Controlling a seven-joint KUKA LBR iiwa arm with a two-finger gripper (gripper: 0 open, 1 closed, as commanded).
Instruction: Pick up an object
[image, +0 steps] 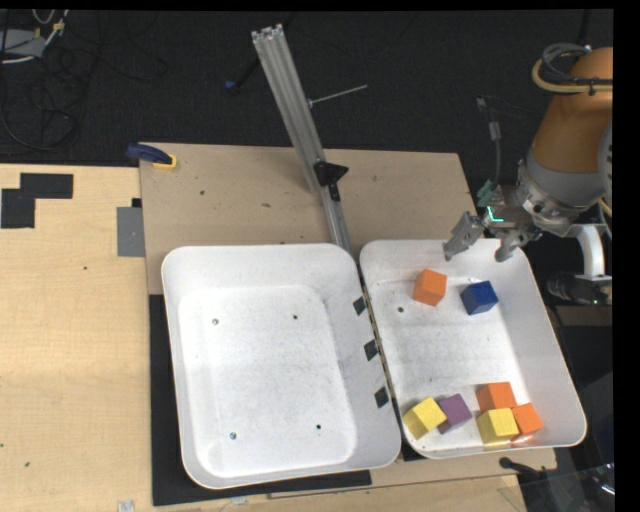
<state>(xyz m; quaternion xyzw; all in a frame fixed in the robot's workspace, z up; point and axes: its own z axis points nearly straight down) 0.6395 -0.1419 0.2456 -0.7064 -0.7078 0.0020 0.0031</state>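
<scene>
An orange cube (430, 287) and a blue cube (479, 297) lie in the upper part of the right bin (560, 360). Several more cubes cluster at that bin's near edge: a yellow one (425, 415), a purple one (454, 410), another yellow one (497, 425), and two orange ones (494, 396) (526, 418). My gripper (484, 243) hangs over the bin's far edge, above and slightly right of the orange cube, apart from it. Its fingers (461, 240) are spread open and hold nothing.
The left bin (185, 300) sits beside the right one, joined by black clips (369, 348). A slanted aluminium rail (300, 120) rises behind the bins. A blue and yellow clamp (152, 155) sits at the board's far left corner.
</scene>
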